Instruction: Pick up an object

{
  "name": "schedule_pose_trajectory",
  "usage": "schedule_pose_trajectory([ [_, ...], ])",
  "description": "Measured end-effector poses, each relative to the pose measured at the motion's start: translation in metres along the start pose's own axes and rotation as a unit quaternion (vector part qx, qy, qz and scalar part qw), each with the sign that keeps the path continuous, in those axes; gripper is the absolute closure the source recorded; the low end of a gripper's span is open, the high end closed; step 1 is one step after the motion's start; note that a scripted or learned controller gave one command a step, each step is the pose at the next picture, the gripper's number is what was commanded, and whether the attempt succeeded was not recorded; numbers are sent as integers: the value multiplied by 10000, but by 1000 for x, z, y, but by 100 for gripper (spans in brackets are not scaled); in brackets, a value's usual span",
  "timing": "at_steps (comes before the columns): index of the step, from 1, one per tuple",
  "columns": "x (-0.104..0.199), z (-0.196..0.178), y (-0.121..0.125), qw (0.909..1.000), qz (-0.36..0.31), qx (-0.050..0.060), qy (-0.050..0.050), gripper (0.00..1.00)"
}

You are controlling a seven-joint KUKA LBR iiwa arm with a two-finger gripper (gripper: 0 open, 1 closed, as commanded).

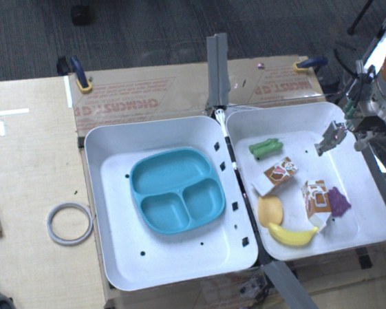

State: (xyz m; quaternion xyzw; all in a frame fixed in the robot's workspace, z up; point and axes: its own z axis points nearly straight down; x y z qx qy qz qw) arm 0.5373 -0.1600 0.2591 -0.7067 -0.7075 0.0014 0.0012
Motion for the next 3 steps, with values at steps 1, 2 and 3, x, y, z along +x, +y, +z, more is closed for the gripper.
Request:
schedule_pose_trajectory([
  [1,12,92,62,9996,296,-5,-2,0],
  [2,67,141,67,9998,-202,-4,-1,0],
  [3,61,166,9,9902,-1395,-34,-6,0],
])
